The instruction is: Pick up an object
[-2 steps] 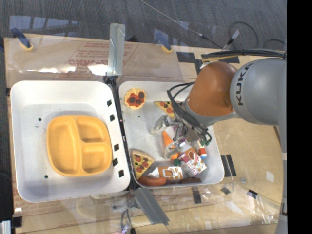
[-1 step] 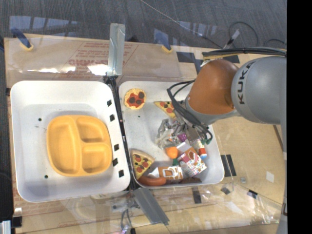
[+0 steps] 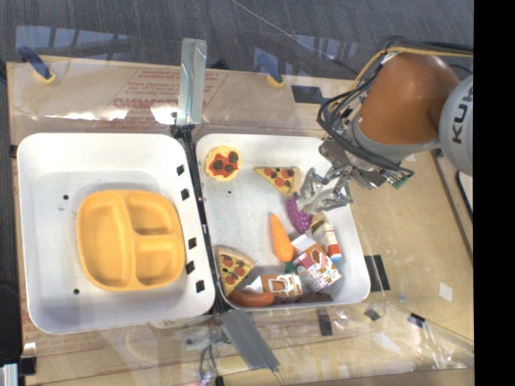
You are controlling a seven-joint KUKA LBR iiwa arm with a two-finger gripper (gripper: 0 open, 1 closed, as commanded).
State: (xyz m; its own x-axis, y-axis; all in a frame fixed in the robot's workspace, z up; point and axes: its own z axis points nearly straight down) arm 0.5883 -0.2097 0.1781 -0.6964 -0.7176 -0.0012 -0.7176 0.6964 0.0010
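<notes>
Toys fill the white bin on the right [image 3: 265,147], and the grey arm with the orange band [image 3: 402,95] leans in from three o'clock. Its shiny metal gripper [image 3: 322,193] hangs low at the bin's two o'clock side. I cannot tell how wide it is open, and I see nothing clearly held in it.

Right under it lies a small purple toy [image 3: 298,214], touching or almost touching it. An orange toy carrot [image 3: 281,238] sits just beside that, toward seven o'clock. A toy pizza slice [image 3: 278,177] lies at nine o'clock from the gripper, and a round little pizza [image 3: 223,164] is further that way.

The yellow plastic tray with three parts [image 3: 129,238] sits alone in the white bin on the left [image 3: 40,159].

I think the pick is only starting. Nothing looks lifted yet; grabbing and raising are left.
</notes>
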